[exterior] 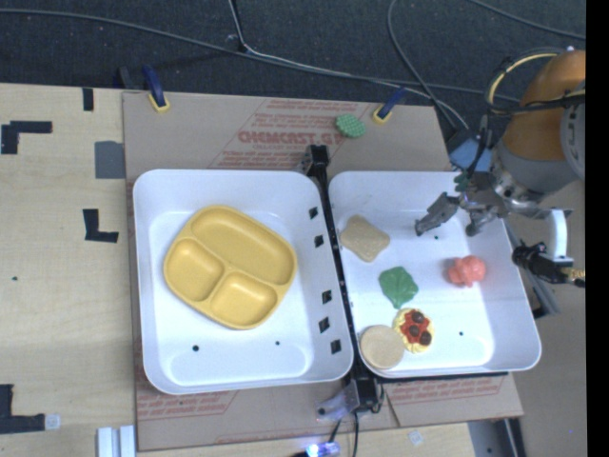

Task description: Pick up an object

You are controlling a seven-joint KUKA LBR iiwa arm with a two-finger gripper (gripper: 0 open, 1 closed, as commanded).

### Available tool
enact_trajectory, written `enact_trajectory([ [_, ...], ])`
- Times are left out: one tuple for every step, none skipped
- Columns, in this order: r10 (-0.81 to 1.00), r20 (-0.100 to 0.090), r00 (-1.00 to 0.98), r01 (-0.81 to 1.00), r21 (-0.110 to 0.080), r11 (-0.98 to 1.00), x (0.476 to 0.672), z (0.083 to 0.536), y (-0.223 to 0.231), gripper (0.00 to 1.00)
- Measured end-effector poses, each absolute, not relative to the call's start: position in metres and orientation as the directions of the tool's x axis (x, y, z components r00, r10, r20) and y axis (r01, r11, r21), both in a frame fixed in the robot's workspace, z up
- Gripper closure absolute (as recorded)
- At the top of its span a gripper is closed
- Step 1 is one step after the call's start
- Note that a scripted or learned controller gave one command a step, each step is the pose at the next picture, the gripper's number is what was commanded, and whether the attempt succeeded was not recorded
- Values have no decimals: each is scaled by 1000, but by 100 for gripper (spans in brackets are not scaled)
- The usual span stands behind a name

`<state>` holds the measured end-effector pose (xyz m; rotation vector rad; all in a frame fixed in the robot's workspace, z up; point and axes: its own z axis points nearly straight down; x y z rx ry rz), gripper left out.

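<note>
The grey arm with its orange band [550, 89] is cut off at the right edge, so only its wrist end shows, and cables cross in front of it. Its two-finger gripper [455, 215] hangs over the far right part of the right-hand shallow white bin [509, 355], tilted so the dark fingers [433, 216] point left, toward the middle of that bin. The fingers look spread apart with nothing between them, though they are small and dark and the gap is hard to judge.

Five small things lie in the right bin. A tan, bread-like flat slab [364, 238] sits near the bin's left wall, toward its far edge. A green leafy lump [398, 285] lies in the middle. A pink, rounded lump [465, 270] rests near the right wall, just below the gripper and apart from it. At the near edge a pale round disc [383, 347] touches a yellow piece with red and dark topping [416, 329]; what that piece really is I cannot make out.

The left-hand shallow white bin [157, 350] holds one yellow plastic tray with three compartments [229, 266], lying near its centre.

One small green dotted object [350, 126] lies on the brown cardboard sheet [262, 131] covering the worktop, beyond the bins' far edges. Two blue and yellow clamps [154, 90] pin that sheet's far edge.
</note>
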<state>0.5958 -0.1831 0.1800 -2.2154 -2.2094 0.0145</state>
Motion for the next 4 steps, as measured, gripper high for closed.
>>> enact_trajectory([
  [1000,0,-1,1000,-1,1,599,189,-183,0],
  [1000,0,-2,1000,-5,2,596,145,-178,0],
  [1000,0,-2,1000,-4,2,596,91,-177,0],
  [1000,-1,-2,1000,-2,2,596,104,-177,100],
])
